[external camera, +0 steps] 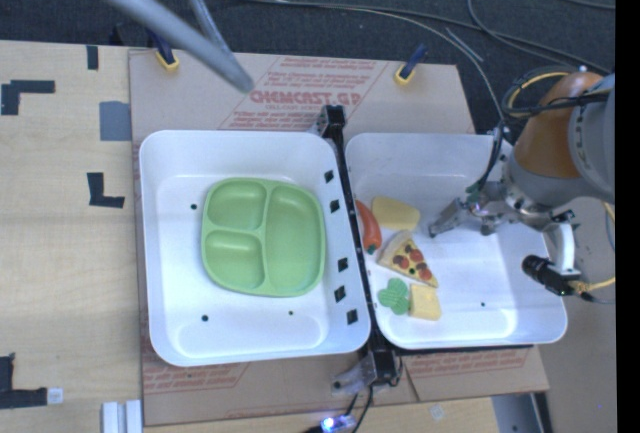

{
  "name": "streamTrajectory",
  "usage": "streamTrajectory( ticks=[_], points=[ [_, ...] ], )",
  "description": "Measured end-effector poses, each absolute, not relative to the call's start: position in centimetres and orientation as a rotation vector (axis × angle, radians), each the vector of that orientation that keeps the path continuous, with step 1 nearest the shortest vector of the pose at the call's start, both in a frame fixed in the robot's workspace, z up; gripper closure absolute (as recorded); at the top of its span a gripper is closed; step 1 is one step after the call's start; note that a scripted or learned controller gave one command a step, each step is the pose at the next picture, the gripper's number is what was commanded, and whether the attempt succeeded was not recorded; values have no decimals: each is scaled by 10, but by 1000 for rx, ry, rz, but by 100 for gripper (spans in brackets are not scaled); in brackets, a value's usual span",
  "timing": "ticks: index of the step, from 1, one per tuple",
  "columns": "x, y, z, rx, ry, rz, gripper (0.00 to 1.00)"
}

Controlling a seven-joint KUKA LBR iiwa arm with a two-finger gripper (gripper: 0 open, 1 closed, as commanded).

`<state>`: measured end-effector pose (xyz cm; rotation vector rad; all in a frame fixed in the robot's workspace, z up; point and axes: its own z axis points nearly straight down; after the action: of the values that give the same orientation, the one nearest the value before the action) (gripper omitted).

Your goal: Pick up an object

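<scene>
At the gripper (447, 220): low inside the right bin (540, 329), about the middle, tipped toward the bin's left wall. Open or shut? Cannot tell from up here. Nothing seen caught in it. Bare white floor under it, so not touching any toy.

Just to the left of it: a yellow block (396, 213), near but apart. Probably the easiest thing to grab, being the closest and a bit chunky.

Next, right up against the left wall: a red pepper (369, 225), long and thin. Hard to get at, likely, with the wall so close.

Below the block, toward the front edge: a pizza slice (408, 259), lying flat. Flat things hard to pinch, most likely.

Nearer the front left corner: a green leafy toy (394, 298) touching a yellow wedge (426, 303). Could get pushed together in one grab.

All the toys bunched along the left side of the right bin, so a short move to the left looks needed. Picking up not yet done.

Over in the left bin (160, 321): a green plate (265, 236) with three parts, sitting in the middle, well apart from the gripper.
</scene>
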<state>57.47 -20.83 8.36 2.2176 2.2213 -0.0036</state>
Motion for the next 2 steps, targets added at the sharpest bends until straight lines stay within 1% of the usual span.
streamTrajectory(
  ticks=[1,2],
  points=[
    [576,-208,98,2214,2219,1,100],
    [580,-198,154,2216,2222,4,100]
  ],
)
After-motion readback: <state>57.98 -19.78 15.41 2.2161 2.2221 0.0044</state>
